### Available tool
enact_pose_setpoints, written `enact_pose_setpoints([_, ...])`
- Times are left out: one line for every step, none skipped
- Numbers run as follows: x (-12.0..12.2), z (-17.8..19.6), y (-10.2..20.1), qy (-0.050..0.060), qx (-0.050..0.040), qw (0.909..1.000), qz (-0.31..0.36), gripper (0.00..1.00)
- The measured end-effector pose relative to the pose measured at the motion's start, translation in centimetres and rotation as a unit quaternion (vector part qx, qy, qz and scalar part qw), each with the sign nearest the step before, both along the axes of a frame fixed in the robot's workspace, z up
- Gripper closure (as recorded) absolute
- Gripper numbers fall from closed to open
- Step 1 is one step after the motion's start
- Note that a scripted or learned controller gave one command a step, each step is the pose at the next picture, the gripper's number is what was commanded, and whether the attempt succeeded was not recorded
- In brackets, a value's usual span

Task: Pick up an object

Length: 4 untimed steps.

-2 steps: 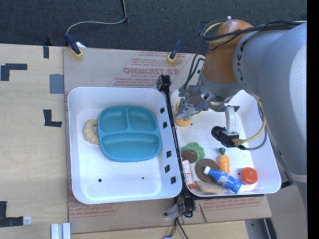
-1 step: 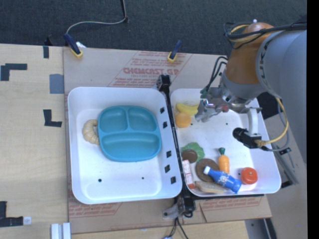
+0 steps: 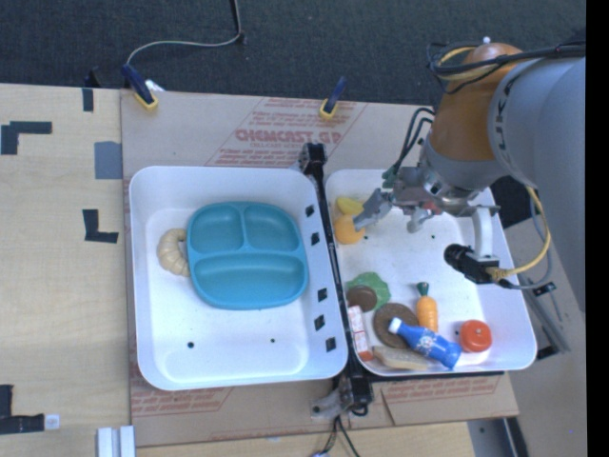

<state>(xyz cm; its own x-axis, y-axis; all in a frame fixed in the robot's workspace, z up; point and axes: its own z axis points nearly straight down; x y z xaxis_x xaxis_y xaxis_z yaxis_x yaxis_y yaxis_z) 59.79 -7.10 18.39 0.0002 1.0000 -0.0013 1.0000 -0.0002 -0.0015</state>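
Robot lab: clamped cardboard bench (image 3: 276, 131), twin white bins (image 3: 152, 350), taped markers, cables.

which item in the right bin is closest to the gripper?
The yellow-orange piece at the right bin's upper left corner, right beside the gripper. The carrot, blue bottle and other items lie toward the bottom edge.

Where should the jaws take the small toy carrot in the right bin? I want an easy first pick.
Probably across the carrot's orange body, coming straight down from above. It lies flat on the bin floor with bare white on its right; its green top is too small to hold.
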Motion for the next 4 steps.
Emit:
enact_pose_setpoints([-8.1,-0.1,-4.1,0.0,0.0004,1.0,-0.001,0.0])
enact_pose_setpoints([-10.2,-9.6,-9.0,-0.003,0.0003,1.0,0.0,0.0])
enact_pose_setpoints([-10.1,-8.6,-8.9,-0.004,0.0014,1.0,0.0,1.0])
enact_pose_setpoints([-2.8,-1.6,-3.9,-0.001,0.0007,1.0,0.001,1.0])
